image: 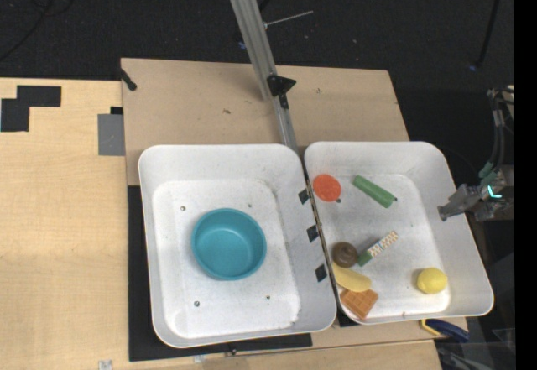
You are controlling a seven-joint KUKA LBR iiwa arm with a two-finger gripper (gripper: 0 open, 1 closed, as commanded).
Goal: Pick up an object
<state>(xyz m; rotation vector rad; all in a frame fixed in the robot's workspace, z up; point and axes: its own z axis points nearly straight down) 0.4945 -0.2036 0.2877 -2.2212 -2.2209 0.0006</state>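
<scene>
Two shallow white bins sit side by side in the lower half of the frame. The left bin (159,192) holds a teal bowl (229,243) near its centre. The right bin (419,154) holds an orange-red disc (326,188) at its upper left, a green cylinder (372,190) just right of it, a small speckled stick (383,243) mid-bin, a brown round piece (344,254), a yellow banana-like piece (352,279), an orange waffle-like piece (359,302) and a yellow ball (431,280) at lower right. The gripper (457,204) hangs at the right bin's right rim, at the frame's right edge; whether it is apart or together cannot be told.
</scene>
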